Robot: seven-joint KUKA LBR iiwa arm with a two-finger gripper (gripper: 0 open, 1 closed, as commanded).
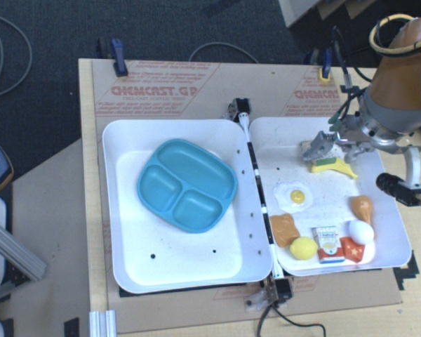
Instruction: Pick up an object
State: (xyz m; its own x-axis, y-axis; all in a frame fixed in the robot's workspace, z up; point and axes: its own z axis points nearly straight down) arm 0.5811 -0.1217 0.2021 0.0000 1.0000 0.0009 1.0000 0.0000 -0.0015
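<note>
Below, cardboard-topped bench [196,90], dark carpet [42,20].

arm is coming in from the right, orange band up top, wrist angling down-left. gripper [316,150] is sitting low at the far right; finger state isn't readable.

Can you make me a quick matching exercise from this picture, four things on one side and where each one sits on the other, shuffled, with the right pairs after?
Things:
1. blue divided plate
2. fried egg
3. banana
4. lemon

Places:
A. right bin, far end, just below the gripper
B. middle of the left bin
C. right bin, near edge, beside the small carton
D. middle of the right bin, on bare floor

Pairs: 1-B, 2-D, 3-A, 4-C
</note>
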